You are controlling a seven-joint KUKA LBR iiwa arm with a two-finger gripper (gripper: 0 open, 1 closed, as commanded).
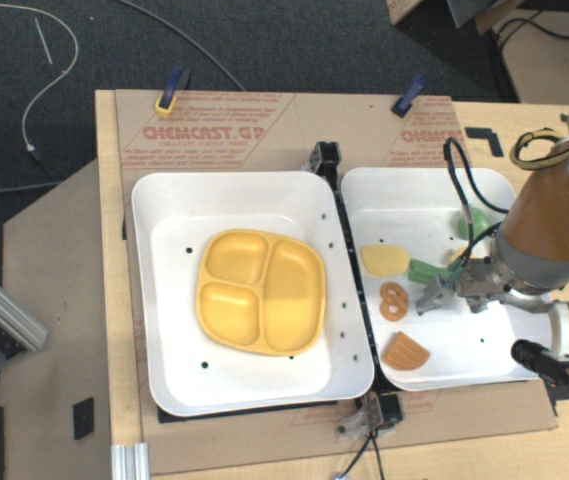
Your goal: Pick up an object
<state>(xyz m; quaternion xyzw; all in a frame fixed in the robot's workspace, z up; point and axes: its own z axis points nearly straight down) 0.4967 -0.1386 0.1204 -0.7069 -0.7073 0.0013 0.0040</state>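
Observation:
The right bin (pixel 464 346) holds several small toy foods. A pale yellow flat piece (pixel 384 259) lies near its left wall, with an orange pretzel (pixel 393 301) just below it and a brown wedge (pixel 405 352) near the front. A green piece (pixel 424 269) lies in the middle, and a second green piece (pixel 473 224) sits farther back, partly behind a black cable. My gripper (pixel 434 294) is low in this bin, pointing left, right beside the lower edge of the middle green piece and just right of the pretzel. The arm's body hides the bin's right part.
The left bin (pixel 164 268) carries a yellow divided plate (pixel 261 291) in its middle. A black divider with clamps (pixel 326 156) runs between the bins. Black cables (pixel 459 183) loop over the back of the right bin. Cardboard surrounds both bins.

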